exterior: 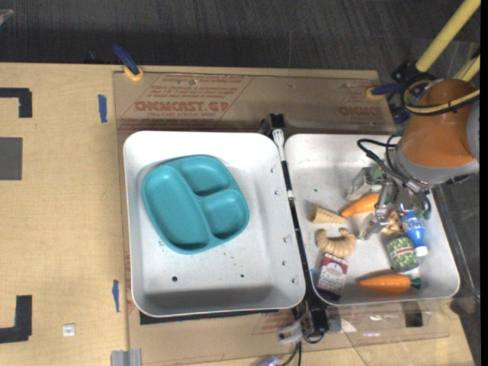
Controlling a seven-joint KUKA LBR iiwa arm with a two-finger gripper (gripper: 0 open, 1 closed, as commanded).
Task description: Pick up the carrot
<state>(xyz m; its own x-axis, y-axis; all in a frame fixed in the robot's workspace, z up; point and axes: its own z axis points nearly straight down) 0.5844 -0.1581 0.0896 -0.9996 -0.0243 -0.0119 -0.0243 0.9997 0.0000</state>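
A carrot (385, 283), orange with a dark green stub at its right end, lies flat near the front wall of the right bin (320, 162). A second orange, carrot-like piece (360, 205) lies higher up in the middle of that bin. My gripper (387, 202) hangs from the orange-banded wrist (435, 137) just to the right of this orange piece, low over the clutter. It sits well above the front carrot in the view. Wires and the gripper body hide the things right under it.
In the right bin a beige cone (328, 216), a tan curled pastry (336, 240), a dark red box (331, 273), a blue-capped bottle (413, 231) and a green-labelled can (400, 254) crowd around the gripper. The left bin (152, 280) holds a teal divided plate (197, 202).
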